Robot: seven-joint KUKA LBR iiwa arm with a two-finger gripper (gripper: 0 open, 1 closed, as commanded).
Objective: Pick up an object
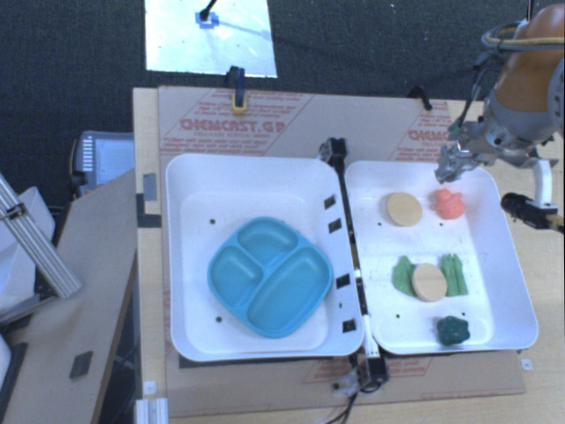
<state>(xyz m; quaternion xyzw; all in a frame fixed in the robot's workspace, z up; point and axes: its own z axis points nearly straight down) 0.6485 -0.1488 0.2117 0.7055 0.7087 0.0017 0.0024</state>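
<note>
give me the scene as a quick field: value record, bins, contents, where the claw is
left bin: blue divided plate
right bin: tan disc, orange-pink piece, tan disc on green pieces, dark green lump
claw: over the right bin's far edge, just above the orange-pink piece
claw holding: nothing seen between its fingers
arm: enters from the right

Grey arm [516, 122], orange band [530, 73] above wrist, dark cables, metallic tool [450, 168].
</note>
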